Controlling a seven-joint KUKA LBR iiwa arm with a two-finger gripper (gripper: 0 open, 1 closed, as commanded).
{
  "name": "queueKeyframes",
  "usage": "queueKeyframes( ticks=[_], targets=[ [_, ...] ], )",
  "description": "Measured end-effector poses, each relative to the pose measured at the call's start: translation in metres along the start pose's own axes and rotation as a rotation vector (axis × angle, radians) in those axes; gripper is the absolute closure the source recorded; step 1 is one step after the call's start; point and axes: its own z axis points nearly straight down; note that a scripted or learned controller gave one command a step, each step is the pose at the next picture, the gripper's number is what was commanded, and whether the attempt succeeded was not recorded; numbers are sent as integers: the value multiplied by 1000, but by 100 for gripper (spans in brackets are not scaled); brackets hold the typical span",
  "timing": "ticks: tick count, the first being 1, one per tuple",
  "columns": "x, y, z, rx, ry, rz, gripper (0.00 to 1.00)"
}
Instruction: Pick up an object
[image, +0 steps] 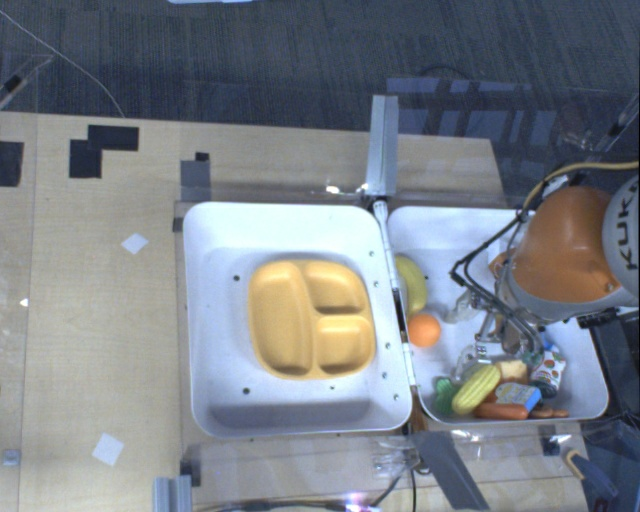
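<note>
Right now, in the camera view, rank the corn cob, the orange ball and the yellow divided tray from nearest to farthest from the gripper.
1. Corn cob: right bin, just below and left of the gripper.
2. Orange ball: right bin, further left, near the divider.
3. Yellow divided tray: left bin, clearly farthest.

a robotics lab, by the look of it. a pale wooden counter carries two shallow white plastic bins set side by side, fixed between grey metal brackets. black square markers are stuck on the counter's top near its far left. a grey industrial robot arm with an orange band reaches in from the right, black cables looping off it. beyond the counter lies dark grey carpet, with thin wires across it.
</note>
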Motion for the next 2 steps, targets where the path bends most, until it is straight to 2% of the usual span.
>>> queueKeyframes(
  ticks=[1,2],
  targets=[
    [0,0,0,0,-2,-1,0],
    [-59,8,2,-2,-2,176,0]
  ],
)
